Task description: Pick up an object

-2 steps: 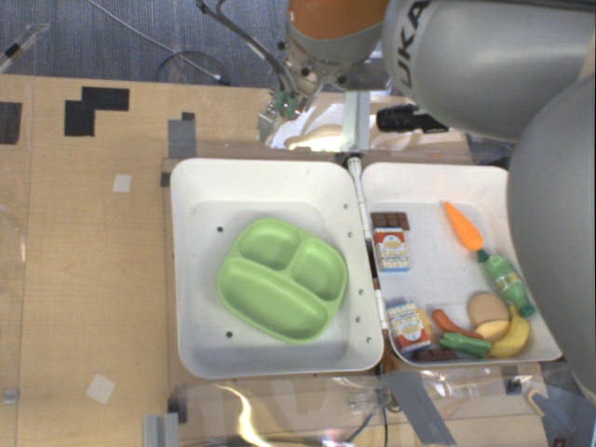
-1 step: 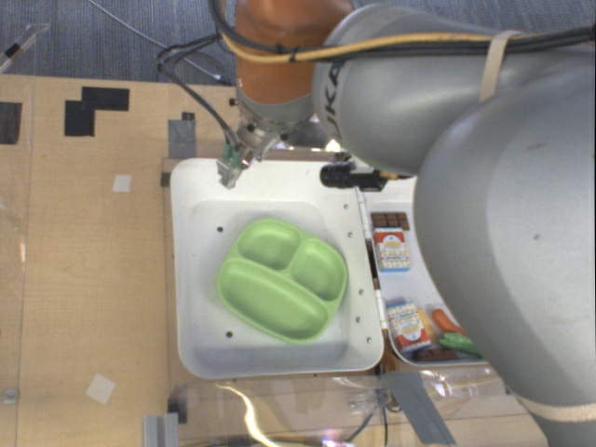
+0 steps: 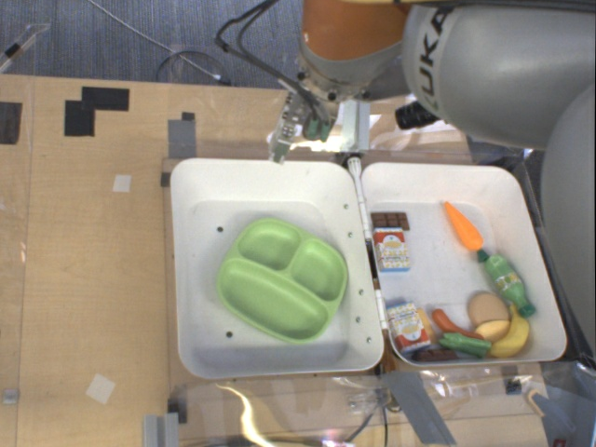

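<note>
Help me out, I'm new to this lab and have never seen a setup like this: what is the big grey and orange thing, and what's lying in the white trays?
That is a robot arm, grey with an orange band, seen by one camera fixed above the bench and looking down at a slant. Its gripper hangs above the far edge of the two white bins, with nothing seen between its fingers. The left bin holds a green divided plate. The right bin holds toy groceries: a carrot, a green bottle, a banana, a chocolate bar and small cartons.
</note>
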{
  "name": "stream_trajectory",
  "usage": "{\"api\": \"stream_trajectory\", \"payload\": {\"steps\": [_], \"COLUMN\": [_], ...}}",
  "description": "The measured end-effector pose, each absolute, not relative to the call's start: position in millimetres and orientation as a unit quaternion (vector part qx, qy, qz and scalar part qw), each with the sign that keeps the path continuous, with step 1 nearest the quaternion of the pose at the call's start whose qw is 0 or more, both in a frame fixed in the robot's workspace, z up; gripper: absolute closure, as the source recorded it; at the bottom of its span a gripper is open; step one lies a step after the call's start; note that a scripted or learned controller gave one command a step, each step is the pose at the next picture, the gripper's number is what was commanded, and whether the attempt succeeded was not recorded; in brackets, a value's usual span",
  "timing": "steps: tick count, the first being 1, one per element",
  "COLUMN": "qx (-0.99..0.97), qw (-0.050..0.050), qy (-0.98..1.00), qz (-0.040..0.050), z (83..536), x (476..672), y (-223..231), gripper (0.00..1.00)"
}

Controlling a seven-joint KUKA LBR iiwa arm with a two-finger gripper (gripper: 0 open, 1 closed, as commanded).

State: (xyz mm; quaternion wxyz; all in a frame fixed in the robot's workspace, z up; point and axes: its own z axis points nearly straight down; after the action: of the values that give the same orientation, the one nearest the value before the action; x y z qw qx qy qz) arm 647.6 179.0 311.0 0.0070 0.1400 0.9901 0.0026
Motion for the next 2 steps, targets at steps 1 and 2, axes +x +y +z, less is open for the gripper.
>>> {"api": "stream_trajectory", "payload": {"steps": [1,2], "qx": [0.226,0.115], "qw": [0.000,0.007], "qy": [0.974,0.993], "qz": [0.0013,0.0024], "z": [237,294], "x": [603.5,660.4], "y": [235,203], "gripper": [1.00,1.00]}}
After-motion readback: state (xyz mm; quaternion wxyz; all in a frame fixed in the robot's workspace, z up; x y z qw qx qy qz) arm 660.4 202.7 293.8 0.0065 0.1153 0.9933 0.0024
